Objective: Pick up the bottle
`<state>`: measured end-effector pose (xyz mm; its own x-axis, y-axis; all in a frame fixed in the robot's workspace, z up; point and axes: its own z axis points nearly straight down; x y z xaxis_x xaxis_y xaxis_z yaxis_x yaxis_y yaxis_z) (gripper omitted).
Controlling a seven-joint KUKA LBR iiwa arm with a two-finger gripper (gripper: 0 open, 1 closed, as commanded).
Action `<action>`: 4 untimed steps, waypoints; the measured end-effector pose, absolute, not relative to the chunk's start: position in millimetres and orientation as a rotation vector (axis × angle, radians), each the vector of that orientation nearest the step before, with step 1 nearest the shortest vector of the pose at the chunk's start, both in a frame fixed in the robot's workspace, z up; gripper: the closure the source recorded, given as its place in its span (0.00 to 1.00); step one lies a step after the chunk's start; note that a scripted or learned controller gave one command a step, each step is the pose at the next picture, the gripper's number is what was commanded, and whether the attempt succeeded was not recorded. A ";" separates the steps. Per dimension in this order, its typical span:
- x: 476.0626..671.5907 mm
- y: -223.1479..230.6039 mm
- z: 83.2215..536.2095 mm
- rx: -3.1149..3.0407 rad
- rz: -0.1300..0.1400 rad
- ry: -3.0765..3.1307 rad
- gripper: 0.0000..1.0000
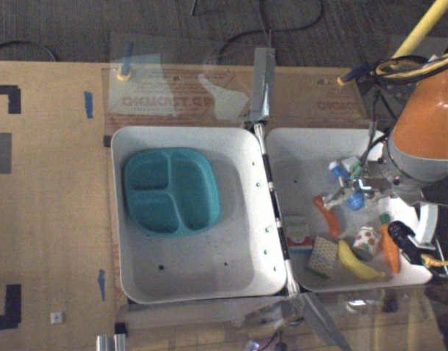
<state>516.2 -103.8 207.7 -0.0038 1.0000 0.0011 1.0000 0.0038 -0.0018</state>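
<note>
- Bottle (pixel 343 172): small, pale body with a blue cap, lying in the right bin (pixel 297 152), upper-middle area, just beside the arm's wrist hardware. Partly masked by metal parts, so its exact lie is uncertain.
- Gripper (pixel 344 196): hangs low over the right bin just below the bottle. Cannot tell from this view whether it is wide or closed, and nothing can be confirmed as held.
- Arm (pixel 422 126): orange band and grey wrist cover the bin's right side.
- Near neighbours, same bin: a red-orange piece (pixel 327 216) just below the gripper, a cup with red marks (pixel 366 239), a banana (pixel 358 263), a patterned sponge-like block (pixel 323 257), an orange carrot-like item (pixel 389 251).
- Left bin (pixel 136 269): holds a teal divided plate (pixel 171 189), well apart from the work.
- Step, as judged: approach or grasp attempt at the bottle; lift not confirmed.
- Next move calls for: centring on the bottle's body, clear of the red-orange piece, then a straight lift and a check that the bottle comes up.
</note>
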 end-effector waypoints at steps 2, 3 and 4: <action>571.1 -151.9 131.2 -2.303 -0.002 -2.140 0.00; 616.4 -153.2 106.5 -2.460 -0.019 -1.946 0.00; 616.9 -152.7 106.3 -2.460 -0.021 -1.948 0.00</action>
